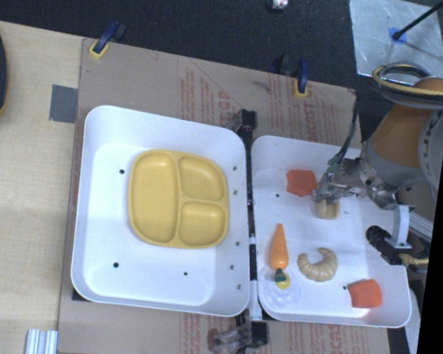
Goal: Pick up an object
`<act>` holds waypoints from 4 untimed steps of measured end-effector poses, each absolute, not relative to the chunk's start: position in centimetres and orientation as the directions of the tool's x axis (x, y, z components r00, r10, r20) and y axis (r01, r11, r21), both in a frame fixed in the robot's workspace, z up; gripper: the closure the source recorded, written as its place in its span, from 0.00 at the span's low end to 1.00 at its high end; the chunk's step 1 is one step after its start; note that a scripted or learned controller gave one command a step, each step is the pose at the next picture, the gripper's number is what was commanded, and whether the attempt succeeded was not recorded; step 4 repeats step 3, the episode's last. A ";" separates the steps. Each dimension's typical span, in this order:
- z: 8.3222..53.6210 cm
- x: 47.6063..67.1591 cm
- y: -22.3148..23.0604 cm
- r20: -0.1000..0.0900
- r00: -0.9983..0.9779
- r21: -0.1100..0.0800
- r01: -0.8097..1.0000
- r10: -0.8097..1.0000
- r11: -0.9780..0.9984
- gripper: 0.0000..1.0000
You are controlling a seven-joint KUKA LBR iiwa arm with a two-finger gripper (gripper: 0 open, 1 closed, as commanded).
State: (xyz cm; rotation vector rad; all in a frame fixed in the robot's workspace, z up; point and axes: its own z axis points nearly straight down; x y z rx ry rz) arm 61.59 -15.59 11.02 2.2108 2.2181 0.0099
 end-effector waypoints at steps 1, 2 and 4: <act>11.0 61.6 -15.6 -0.003 -0.004 0.010 1.000 1.000 0.004 0.00; 9.2 65.9 -11.9 -0.001 -0.009 0.002 1.000 1.000 0.009 0.00; 10.4 65.7 -12.2 -0.002 -0.009 -0.001 1.000 1.000 0.009 1.00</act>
